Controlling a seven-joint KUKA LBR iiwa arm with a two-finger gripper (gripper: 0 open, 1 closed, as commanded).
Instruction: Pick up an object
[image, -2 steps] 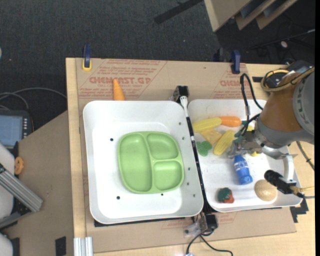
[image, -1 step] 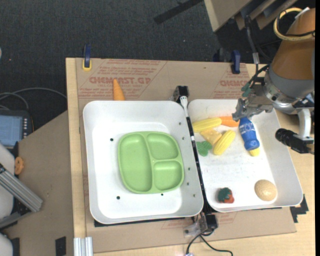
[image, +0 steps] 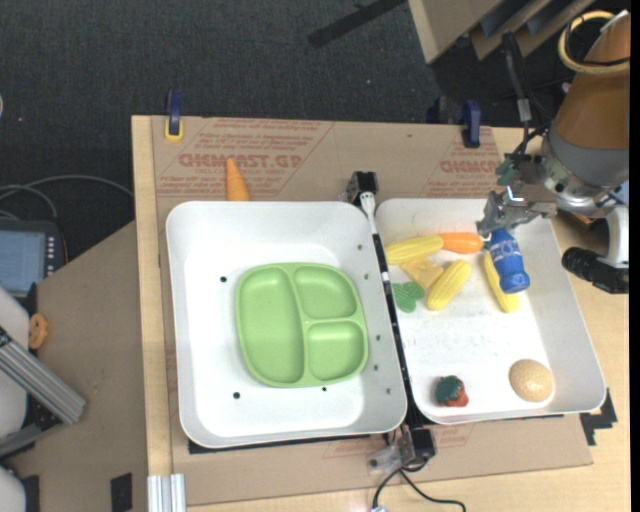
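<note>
The right shallow white bin (image: 575, 345) holds plastic foods: a blue bottle (image: 507, 264) directly beneath the jaws, yellow corn cobs (image: 447, 284) just beside. Left white bin (image: 190, 300) holds a green divided plate (image: 300, 323). Jaw opening: cannot tell.

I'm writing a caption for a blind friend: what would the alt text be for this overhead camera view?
A grey robot arm's claw hangs over the right white bin, just above a blue bottle lying among toy corn cobs and a carrot. The left white bin holds a green divided plate.
</note>
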